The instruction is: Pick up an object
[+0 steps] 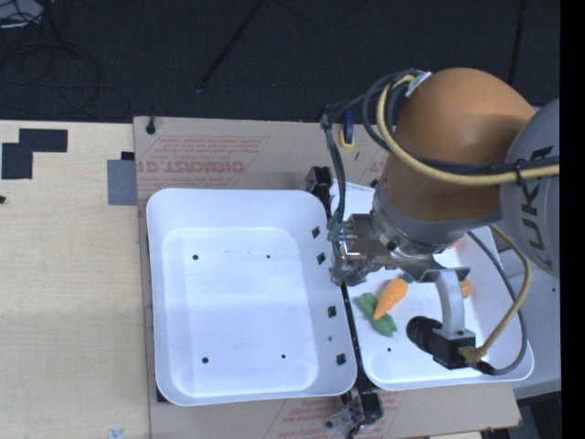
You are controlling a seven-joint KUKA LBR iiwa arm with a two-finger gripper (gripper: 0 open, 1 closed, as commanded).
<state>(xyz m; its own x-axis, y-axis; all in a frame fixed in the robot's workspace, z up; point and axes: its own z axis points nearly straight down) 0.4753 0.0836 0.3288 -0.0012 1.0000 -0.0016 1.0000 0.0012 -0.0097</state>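
Carrot [391,296] partly visible, right bin [512,369] mostly under arm [457,144]

Bins you have: two white, the left bin [238,291] beside the right bin [512,359].
Carrots you can count: one toy carrot [388,298], lying in the right bin.
Arms: one [457,154].

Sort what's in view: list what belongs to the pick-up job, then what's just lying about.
Job:
- gripper
- toy carrot
- green piece
- right bin

Lying about:
- left bin
- cardboard sheet
- black patches on the bench
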